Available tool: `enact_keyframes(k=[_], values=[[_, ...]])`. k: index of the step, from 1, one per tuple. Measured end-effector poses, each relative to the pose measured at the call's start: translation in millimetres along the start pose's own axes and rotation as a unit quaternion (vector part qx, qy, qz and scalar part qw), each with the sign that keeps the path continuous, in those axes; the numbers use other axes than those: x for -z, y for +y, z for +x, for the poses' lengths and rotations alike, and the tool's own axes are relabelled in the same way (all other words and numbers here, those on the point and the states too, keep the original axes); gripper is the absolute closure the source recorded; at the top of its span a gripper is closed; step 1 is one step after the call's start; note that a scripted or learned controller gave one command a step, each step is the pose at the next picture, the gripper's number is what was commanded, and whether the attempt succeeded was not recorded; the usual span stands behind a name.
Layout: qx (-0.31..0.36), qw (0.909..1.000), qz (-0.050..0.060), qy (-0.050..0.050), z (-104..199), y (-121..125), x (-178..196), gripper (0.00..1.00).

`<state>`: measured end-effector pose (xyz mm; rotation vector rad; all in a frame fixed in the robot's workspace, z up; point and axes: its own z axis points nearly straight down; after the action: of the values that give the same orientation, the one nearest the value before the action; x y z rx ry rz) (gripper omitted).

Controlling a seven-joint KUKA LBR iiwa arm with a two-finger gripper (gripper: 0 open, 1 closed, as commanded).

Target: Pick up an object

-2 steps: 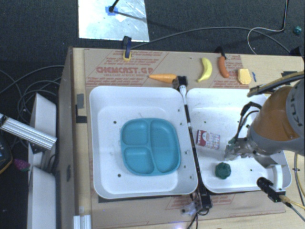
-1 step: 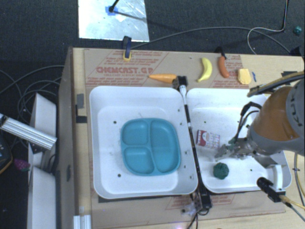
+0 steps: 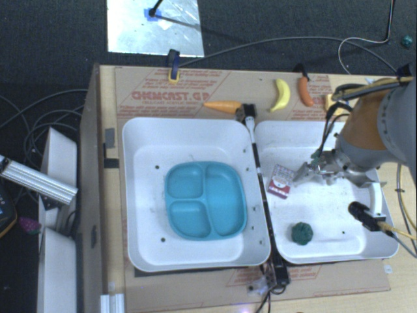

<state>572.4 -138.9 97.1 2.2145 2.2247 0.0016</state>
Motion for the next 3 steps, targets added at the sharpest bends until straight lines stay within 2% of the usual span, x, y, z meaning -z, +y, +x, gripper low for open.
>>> enact_keyframes(k=[1, 2, 3], values=[[0.0, 1.0, -0.001, 0.0, -0.1, 93.1, 27.1, 0.0], [-0.001, 1.0, -0.001, -0.001, -69.5, 96.7, 70.2, 0.0], [-0.001, 1.0, 0.0, 0.0, -25.1, 9.0, 105.6, 0.0]])
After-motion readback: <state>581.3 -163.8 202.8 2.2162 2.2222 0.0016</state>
